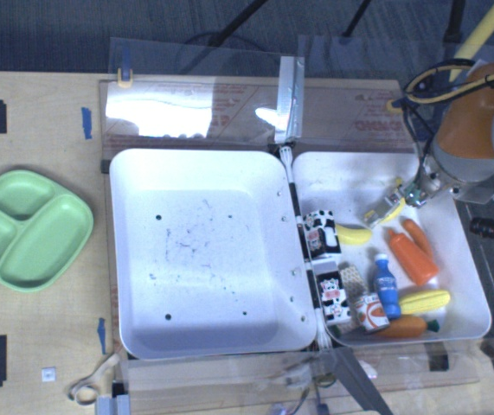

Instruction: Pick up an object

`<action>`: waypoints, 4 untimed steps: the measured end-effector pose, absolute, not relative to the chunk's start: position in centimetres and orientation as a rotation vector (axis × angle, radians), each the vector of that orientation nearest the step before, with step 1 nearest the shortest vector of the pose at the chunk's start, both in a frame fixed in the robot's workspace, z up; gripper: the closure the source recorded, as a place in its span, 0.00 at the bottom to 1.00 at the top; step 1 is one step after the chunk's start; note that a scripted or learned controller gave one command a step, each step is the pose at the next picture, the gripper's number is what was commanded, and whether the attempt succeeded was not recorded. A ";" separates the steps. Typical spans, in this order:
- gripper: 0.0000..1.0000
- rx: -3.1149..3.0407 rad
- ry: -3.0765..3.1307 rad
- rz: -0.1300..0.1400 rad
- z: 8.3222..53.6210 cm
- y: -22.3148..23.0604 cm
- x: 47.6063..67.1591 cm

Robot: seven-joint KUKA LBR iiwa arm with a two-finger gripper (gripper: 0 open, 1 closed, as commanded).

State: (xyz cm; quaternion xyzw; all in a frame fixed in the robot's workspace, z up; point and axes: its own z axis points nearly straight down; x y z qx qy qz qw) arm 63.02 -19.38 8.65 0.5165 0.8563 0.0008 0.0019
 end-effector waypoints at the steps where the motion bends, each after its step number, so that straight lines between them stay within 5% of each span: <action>1: 0.00 1.715 2.685 -0.011 8.3 -20.3 65.6; 2: 1.00 1.709 2.682 -0.011 9.4 -20.3 65.8; 3: 1.00 2.242 2.201 0.000 11.2 -22.2 64.3; 4: 0.00 2.240 2.212 0.011 11.2 -21.5 64.5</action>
